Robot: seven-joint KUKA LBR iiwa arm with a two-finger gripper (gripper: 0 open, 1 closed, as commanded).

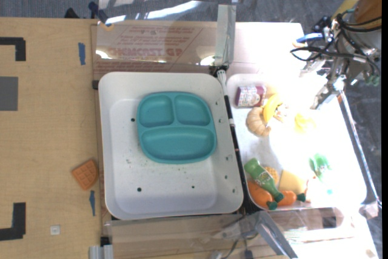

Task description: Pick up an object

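Toys (267,112) lay in the right bin (354,148), below-left of the claw (330,91).
Claw hovered near the bin's far right rim, holding nothing; whether its fingers were apart, I couldn't tell.

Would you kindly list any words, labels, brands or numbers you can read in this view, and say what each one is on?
None can be read.
Clear panel behind the left bin: red print, several lines, too blurred and seemingly reversed.
Small can in the right bin: purple label, too small to read.
Green bottle: label, too small to read.
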